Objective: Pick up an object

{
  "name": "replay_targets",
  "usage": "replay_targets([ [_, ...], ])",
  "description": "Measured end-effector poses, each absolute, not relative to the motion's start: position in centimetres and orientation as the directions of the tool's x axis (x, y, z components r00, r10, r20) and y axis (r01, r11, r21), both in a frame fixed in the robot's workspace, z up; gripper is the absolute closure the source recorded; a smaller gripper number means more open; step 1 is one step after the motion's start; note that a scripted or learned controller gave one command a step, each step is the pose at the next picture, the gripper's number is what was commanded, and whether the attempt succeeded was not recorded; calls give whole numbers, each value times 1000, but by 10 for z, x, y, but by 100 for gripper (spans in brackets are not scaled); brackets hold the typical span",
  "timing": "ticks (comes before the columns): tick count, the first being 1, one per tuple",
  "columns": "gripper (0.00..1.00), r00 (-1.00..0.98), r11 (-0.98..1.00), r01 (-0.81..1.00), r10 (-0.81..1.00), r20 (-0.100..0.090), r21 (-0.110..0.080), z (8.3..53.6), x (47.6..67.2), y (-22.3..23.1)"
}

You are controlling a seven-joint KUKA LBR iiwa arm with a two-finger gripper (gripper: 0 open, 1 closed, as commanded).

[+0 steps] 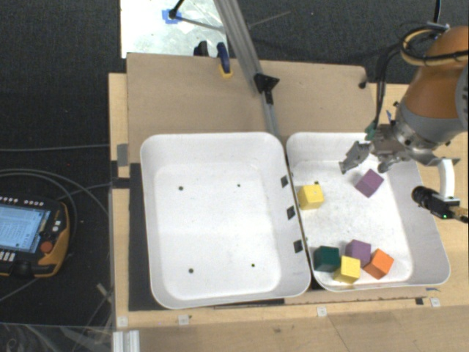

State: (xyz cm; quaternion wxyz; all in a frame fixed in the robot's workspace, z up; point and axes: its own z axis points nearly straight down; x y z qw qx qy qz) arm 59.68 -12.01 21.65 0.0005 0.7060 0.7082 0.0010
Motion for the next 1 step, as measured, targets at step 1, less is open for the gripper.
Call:
replay_targets([
  [1,0,2,-2,1000,1000,-4,7,254,608,-175],
])
